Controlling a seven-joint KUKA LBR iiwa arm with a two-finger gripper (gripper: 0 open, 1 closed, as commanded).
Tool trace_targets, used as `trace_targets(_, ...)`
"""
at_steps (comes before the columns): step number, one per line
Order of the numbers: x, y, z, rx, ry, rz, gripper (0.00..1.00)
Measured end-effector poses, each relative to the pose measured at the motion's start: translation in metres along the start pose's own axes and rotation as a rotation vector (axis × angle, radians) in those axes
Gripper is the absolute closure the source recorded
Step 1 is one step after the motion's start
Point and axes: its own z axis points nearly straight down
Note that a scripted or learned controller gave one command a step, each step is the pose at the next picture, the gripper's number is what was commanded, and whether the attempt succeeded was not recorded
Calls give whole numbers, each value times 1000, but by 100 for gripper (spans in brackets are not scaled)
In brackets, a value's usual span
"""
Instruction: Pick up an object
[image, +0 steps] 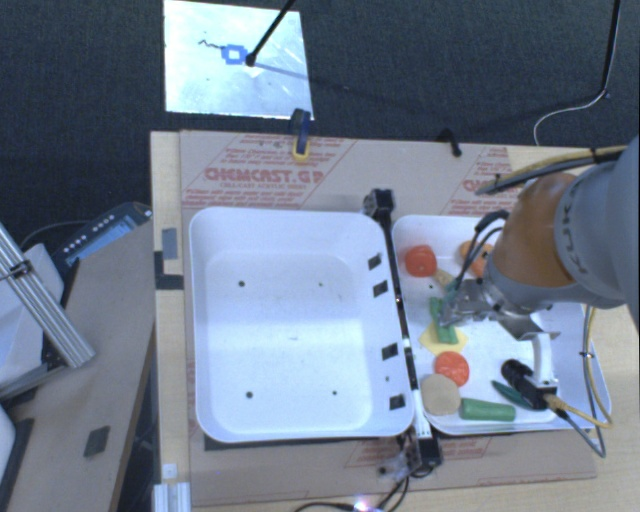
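The right bin (570, 325) holds several small objects. A red round piece (420, 261) lies at its far left, and an orange piece (469, 252) beside it is partly hidden by the arm. A green piece (438, 306) rests on a yellow flat piece (438, 337) near the bin's left wall. Nearer the front are a red-orange ball (452, 367), a beige round piece (440, 394) and a green elongated piece (487, 409). My gripper (447, 313) is low in the bin, right over the green and yellow pieces. I cannot make out anything held in it.
The left bin (290, 320) stands beside the right one, with a black divider rail (395, 300) between them. The grey arm with its orange band (545, 245) covers the right bin's far right part. A brown board (270, 170) lies under both bins.
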Motion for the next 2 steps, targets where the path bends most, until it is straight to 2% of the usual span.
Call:
trace_targets(1,0,-53,0,7,4,1,100)
trace_targets(2,40,20,-98,18,11,-11,100)
